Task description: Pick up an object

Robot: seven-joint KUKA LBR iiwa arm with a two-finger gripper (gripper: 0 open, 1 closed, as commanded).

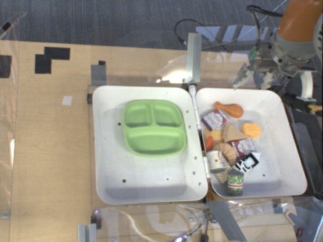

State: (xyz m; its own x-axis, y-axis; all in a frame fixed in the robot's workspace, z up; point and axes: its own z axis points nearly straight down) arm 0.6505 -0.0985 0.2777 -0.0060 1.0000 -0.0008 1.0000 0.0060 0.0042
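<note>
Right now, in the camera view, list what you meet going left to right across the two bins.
Left bin → green divided plate → right bin, where the orange drumstick-shaped toy comes before the orange ridged piece. The packets and cans piled between overlap too much to order.

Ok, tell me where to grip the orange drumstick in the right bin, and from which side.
Grip the drumstick across its fat middle, coming straight down. It lies flat and alone near the right bin's far wall, long axis roughly left to right, so close the end effector across its narrow width.
</note>
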